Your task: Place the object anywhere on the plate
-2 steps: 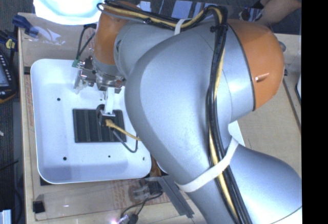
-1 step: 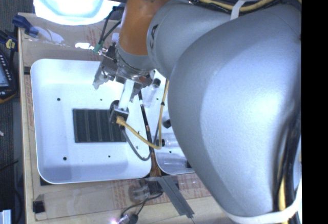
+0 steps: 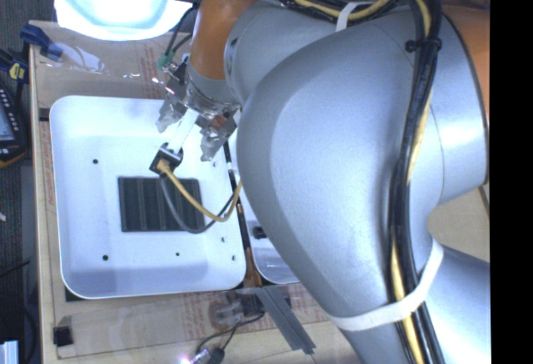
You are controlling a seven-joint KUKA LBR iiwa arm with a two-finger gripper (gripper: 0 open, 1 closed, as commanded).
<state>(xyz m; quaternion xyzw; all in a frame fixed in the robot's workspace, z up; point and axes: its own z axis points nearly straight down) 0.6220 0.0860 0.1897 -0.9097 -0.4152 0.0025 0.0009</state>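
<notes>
The jaws stood spread, one of the fingers (image 3: 171, 114) toward the left and the other lower right, with nothing visible between them. The gripper (image 3: 191, 125) hung in the upper middle of the frame, over the top right part of the left bin (image 3: 75, 129), pointing down as if readied for a pick or just after a release; which one could not be told. Below it, in the bin's lower middle, lay a dark ribbed panel (image 3: 150, 204), probably the plate, with nothing seen on it. The arm (image 3: 333, 146) filled the right of the frame and covered most of the right bin (image 3: 271, 266), so where the object lay could not be told. By that judgement, the placing was not yet done.
</notes>
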